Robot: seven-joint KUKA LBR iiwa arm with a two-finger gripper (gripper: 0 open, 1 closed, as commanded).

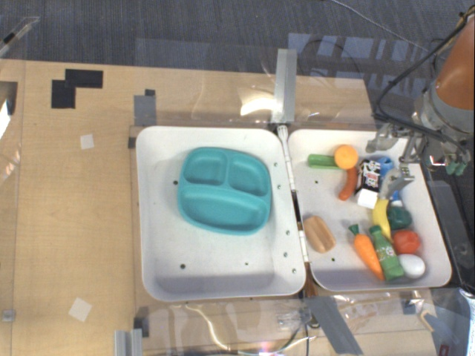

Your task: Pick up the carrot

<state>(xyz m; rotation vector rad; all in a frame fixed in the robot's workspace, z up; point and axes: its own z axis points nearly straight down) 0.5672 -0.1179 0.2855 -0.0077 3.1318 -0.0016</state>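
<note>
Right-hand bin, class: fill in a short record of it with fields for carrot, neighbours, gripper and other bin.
carrot: orange with green top, lying in the right bin, near its front
neighbours: green bottle alongside, bread slice to its left
gripper: above the bin's back part, over the milk carton, empty
other bin: holds a teal divided plate

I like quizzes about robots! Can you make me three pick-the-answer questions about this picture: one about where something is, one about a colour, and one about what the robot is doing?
1. Where is the carrot?
A. right bin
B. left bin
C. on the plate

2. What colour is the divided plate?
A. red
B. teal
C. yellow

3. Is the carrot between the tool's fingers?
A. yes, lifted
B. yes, dragged
C. no, lying in the bin

Answers: 1 A, it lies near the right bin's front. 2 B, the plate in the left bin is teal. 3 C, the tool is farther back, above other toys.
</note>
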